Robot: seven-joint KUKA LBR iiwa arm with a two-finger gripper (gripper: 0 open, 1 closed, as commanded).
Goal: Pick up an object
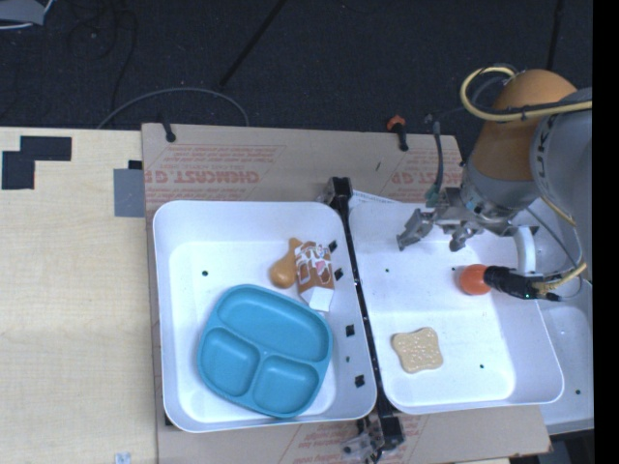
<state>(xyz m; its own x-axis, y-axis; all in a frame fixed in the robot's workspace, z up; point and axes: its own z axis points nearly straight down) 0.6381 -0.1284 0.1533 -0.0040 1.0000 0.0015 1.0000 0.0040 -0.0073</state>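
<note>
Camera view: two white bins side by side. The gripper [437, 228] hangs over the far part of the right bin [542, 385]. Two grey fingers splay out, one toward the left at about [414, 230], one toward the right, so it reads as spread wide with nothing between them.

Objects in the right bin: a small orange ball [473, 279] just near and right of the gripper, touching a black cable end; a tan toast-shaped piece [418, 350] near the front, left of centre, well apart from the ball. Left bin [174, 259]: a blue divided plate [264, 350] lying flat, and a brown-and-white toy [305, 266] just far of it.

Likely target is the ball, being closest. To do it well: shift right and toward the near side so the fingers straddle the ball, come straight down, stay off the cable, and close slowly, as a round thing can squirt out.

Orientation: the ball is round, so no long axis and any approach angle works. The toast is roughly square and flat, corners slightly rotated against the bin walls, with no clear long axis; it would need an edge pinch.
</note>
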